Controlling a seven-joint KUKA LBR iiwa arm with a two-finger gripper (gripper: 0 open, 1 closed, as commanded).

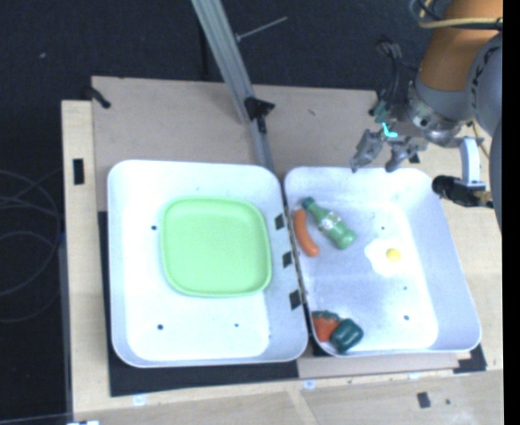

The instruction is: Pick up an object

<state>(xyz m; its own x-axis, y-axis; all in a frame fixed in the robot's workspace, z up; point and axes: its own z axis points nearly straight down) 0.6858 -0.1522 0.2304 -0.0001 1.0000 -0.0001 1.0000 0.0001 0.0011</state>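
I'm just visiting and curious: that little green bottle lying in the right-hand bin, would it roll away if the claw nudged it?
Probably, yes. The green bottle lies on its side and looks round-bodied, so a sideways push would likely roll it. The orange sausage-shaped toy lies close beside it and might stop it. It looks small and probably light, and its smooth surface could slip between the gripper fingers.

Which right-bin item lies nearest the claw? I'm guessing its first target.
The green bottle, lying near the bin's upper left, beside the orange sausage; the claw hovers over the top rim.
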